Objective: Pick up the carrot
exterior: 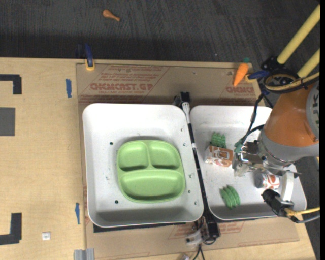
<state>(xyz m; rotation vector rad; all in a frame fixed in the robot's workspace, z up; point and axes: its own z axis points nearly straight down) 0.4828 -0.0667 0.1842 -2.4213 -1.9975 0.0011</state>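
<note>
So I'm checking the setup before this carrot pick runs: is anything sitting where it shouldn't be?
Yes. The carrot lies outside both bins, on the bench beyond the right bin's far edge, while the gripper is inside that bin near a small packet. Another small orange piece lies on the dark floor beyond the bench.

You see the carrot [240, 73] lying on the desk [40, 152] behind the right bin [223, 114]. A green divided plate [150, 169] sits in the left bin [96, 152].

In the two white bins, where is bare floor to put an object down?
Left bin: bare strips all around the green plate. Right bin: bare along its far wall. Crowded mid-bin, around the snack packet, both green toys and the gripper.
</note>
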